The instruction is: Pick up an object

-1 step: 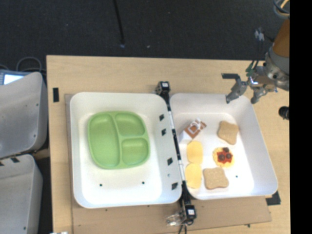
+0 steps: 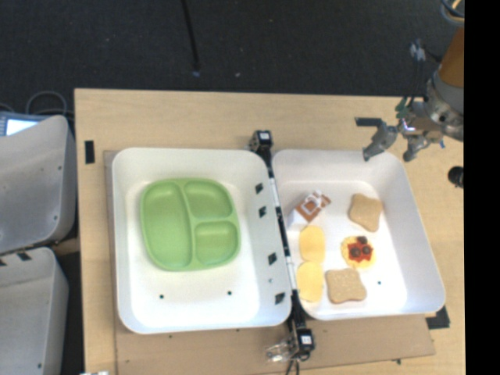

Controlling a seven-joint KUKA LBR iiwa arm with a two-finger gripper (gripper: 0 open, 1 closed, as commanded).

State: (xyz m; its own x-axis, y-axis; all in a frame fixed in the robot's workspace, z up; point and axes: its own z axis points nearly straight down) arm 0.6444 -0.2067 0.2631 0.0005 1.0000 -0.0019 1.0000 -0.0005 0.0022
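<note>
Single fixed camera, high above the tabletop [image 2: 234, 119], looks down at a slant from a moderate distance, framing both white bins [image 2: 125, 233] side by side, the arm [image 2: 441, 92] entering at right.

A divided plate [image 2: 190, 224] lies in the left bin [image 2: 125, 287] (food pieces [image 2: 312, 244] in the right bin [image 2: 414, 209]).

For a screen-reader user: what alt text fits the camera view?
A robot end effector hovers above the far edge of the right bin, which holds toy bread slices, yellow pieces and a small packet. The left bin holds a green divided plate.
</note>
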